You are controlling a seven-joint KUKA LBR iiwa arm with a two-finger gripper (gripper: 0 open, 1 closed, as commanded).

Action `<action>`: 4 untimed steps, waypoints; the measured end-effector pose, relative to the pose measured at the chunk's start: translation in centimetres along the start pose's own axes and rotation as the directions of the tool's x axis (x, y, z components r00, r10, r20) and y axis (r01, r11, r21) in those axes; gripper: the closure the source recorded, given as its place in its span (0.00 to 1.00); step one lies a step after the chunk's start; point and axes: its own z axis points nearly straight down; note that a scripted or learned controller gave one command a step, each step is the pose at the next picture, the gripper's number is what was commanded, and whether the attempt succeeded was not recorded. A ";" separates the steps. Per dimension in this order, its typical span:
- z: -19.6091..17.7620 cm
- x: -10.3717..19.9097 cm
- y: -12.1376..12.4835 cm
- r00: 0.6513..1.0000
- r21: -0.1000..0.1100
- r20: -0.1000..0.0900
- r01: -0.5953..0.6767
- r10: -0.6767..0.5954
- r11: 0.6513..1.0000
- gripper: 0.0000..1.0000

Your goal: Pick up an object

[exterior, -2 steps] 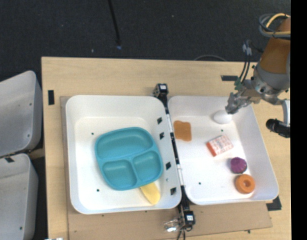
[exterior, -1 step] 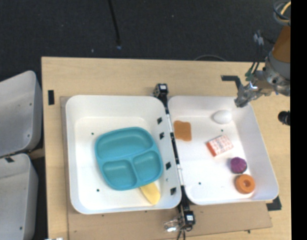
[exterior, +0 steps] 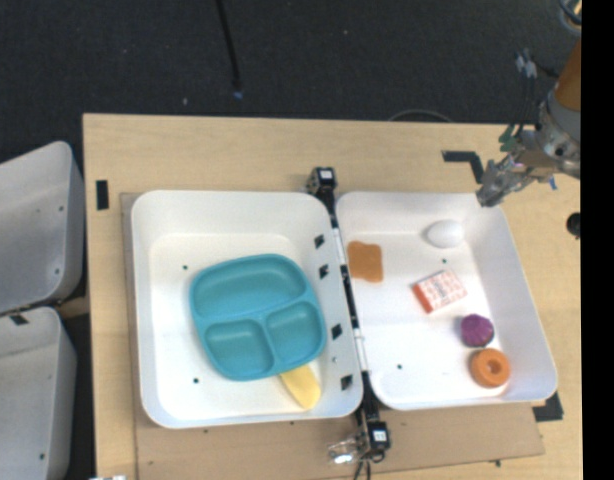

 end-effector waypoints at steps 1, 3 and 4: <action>1.2 5.3 -1.9 1.000 0.005 -0.002 0.002 -0.002 1.000 1.00; 1.7 15.8 -5.1 1.000 0.006 -0.002 0.002 -0.002 1.000 1.00; 1.3 20.5 -6.1 1.000 0.005 -0.003 0.003 -0.003 1.000 1.00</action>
